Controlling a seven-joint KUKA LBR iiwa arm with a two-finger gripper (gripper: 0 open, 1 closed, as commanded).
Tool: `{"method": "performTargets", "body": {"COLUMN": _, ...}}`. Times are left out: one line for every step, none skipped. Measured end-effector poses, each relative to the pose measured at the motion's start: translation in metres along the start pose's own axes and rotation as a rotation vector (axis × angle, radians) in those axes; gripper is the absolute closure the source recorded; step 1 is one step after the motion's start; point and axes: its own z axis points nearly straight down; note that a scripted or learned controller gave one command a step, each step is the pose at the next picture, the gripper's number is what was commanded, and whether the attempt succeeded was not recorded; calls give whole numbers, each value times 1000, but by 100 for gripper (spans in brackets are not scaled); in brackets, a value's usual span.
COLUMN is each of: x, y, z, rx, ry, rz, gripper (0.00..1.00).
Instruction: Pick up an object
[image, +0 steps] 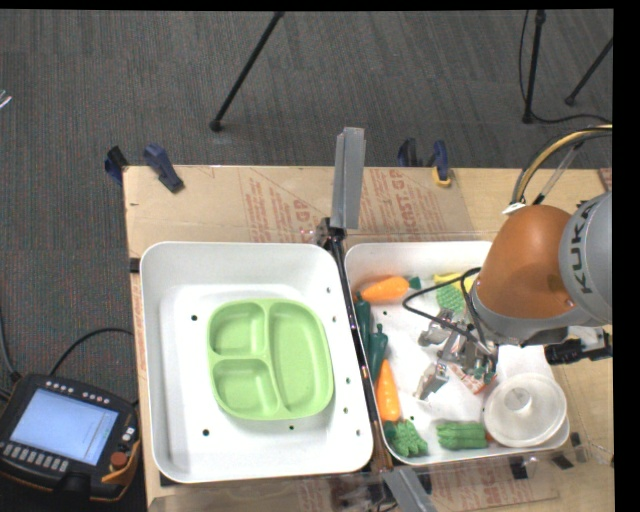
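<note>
Several toy vegetables (388, 390) in right bin (420, 255): probably light, stiff, slick; best pinched mid-body. Gripper (440, 375) low among them; open-or-closed state indiscernible.

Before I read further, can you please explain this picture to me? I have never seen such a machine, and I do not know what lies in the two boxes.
One camera above the bench looks down at a slant. The grey and orange robot arm reaches in from the right, its metal gripper low inside the right white bin, among two orange toy carrots, green toy vegetables and a round white lid. The left white bin holds a light green divided plastic plate. Whether anything is gripped is unclear.
</note>
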Motion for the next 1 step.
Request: {"method": "performTargets", "body": {"x": -81, "y": 14, "z": -1, "rx": -1, "ry": -4, "rz": 41, "gripper": 0}}
